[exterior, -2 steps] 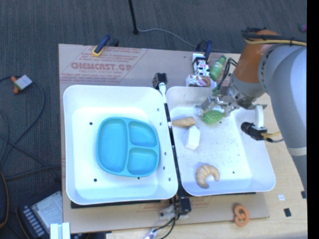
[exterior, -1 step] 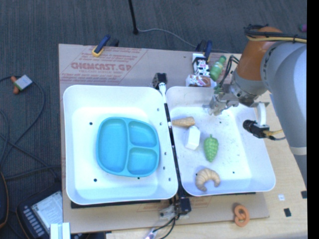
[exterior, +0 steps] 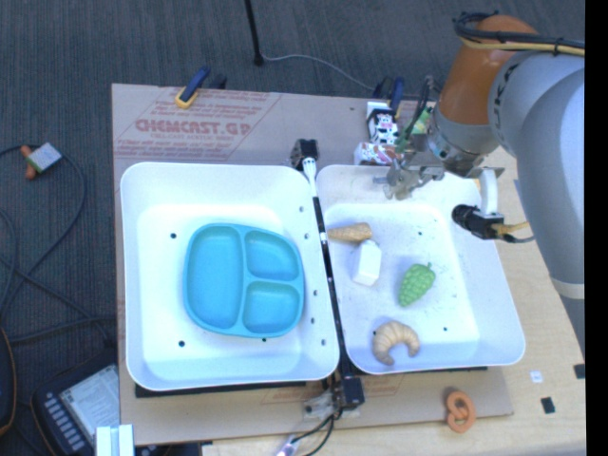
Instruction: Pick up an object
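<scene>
The right bin holds several small items: a tan cone-shaped pastry near its left wall, a white block just below it, a bumpy green fruit in the middle, and a tan croissant near the front. My gripper hangs over the far edge of this bin, well behind the pastry and the white block. Nothing is seen held in it. The grey arm with its orange band comes in from the upper right.
The left bin holds a blue divided plate. A black clamp sits at the far end of the wall between the bins. An orange ring-shaped toy lies on the bench in front of the right bin.
</scene>
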Controlling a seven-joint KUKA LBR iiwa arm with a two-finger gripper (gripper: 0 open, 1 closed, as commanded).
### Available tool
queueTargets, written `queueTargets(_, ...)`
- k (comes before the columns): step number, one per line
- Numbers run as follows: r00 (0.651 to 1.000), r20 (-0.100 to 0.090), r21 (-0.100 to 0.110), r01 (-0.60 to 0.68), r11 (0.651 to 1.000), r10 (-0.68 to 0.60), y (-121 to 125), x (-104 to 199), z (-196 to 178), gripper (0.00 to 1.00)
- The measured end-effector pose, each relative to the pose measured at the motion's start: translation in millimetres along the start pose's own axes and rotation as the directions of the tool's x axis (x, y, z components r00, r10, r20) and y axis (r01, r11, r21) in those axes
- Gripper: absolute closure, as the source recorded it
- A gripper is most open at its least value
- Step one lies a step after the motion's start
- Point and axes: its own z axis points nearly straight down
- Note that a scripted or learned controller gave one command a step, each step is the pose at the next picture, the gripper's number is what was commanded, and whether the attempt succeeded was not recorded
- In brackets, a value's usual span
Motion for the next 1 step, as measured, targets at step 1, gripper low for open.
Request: queueTargets(1,1.000,-0.002,0.001,0.000,1.000,0.000,-0.2,76.1,-30.8,1.00)
